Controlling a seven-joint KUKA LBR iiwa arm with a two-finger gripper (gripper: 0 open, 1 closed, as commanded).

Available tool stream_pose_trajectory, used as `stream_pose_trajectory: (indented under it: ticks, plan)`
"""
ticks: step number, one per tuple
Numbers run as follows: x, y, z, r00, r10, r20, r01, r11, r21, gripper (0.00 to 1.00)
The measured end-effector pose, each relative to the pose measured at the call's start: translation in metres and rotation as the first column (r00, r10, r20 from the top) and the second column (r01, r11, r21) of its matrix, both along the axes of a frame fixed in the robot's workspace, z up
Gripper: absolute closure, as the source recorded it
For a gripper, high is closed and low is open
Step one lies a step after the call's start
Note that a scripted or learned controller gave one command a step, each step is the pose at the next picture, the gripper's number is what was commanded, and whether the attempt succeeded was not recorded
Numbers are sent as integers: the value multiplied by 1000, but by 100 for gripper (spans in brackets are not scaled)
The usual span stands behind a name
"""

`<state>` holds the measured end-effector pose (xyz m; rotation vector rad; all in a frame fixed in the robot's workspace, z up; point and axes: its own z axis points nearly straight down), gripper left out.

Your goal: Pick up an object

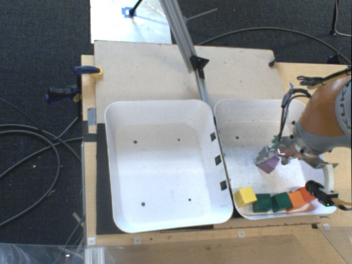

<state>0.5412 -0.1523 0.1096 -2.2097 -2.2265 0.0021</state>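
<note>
In the right bin (242, 106), my gripper (269, 157) reaches in from the right and is shut on a small purple block (268, 165). The block sits tilted between the grey fingers, just over the bin floor near the middle right. Along the bin's front wall lies a row of blocks: yellow (245, 196), dark green (262, 202), green (281, 201) and orange (298, 198). The arm's orange band (327, 111) is above and to the right of the gripper.
The left bin (159, 104) stands beside the right one, and a divider with black clips (218, 159) runs between them. A slanted metal pole (184, 34) crosses the bench at the back. Cables lie on the dark floor to the left.
</note>
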Motion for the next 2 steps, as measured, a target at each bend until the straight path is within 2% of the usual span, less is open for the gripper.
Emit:
stream_pose_trajectory:
  ticks: [1, 2]
  plan:
    - [1, -2, 14, 1000, -1, 6, 1, 1000, -2, 100]
    - [32, 65, 4, 1000, 6, 7, -6, 1000, 1, 100]
